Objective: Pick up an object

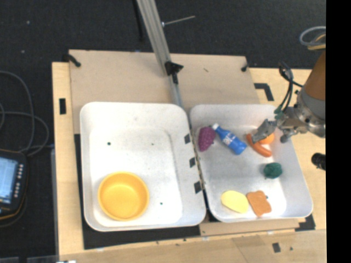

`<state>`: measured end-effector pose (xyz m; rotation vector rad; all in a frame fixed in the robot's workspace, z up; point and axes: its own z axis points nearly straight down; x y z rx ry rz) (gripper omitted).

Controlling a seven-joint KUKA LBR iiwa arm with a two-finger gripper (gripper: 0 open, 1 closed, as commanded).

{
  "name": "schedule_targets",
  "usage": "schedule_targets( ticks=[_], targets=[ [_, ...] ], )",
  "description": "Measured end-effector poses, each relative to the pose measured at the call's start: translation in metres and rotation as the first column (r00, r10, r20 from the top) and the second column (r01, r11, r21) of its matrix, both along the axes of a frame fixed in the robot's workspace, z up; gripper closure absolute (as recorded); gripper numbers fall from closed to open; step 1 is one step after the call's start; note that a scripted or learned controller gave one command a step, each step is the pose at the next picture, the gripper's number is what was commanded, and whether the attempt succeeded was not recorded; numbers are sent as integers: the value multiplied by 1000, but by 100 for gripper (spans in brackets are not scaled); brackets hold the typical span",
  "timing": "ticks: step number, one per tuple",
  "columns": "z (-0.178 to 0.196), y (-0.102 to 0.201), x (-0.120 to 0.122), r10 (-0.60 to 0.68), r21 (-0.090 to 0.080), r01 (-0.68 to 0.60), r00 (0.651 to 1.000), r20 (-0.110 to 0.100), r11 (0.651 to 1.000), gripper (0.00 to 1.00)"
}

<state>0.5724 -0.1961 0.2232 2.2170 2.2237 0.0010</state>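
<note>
The right bin (299, 199) holds several small objects. They are a purple bunch (206, 138), a blue bottle (230, 139), an orange piece (261, 148), a dark green lump (272, 170), a yellow piece (235, 201) and an orange-brown piece (259, 203). My gripper (274, 135) hangs over the bin's upper right part, just above the orange piece. Its fingers stand apart, open, with nothing between them. The left finger (264, 130) is near the orange piece's top edge.
A yellow bowl (123, 195) sits in the lower left of the left bin (137, 119). A slanted metal rail (156, 32) rises from behind the bins. Cables and a handheld panel (8, 182) lie off the bench's left edge.
</note>
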Motion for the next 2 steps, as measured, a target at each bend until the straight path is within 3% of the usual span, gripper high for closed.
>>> schedule_targets(
  ticks=[1, 2],
  targets=[
    [0, 0, 0, 0, 0, 0, 1000, 0, 1000, 0],
    [-56, -6, -9, -4, 0, 4, 1000, -6, 1000, 0]
  ],
)
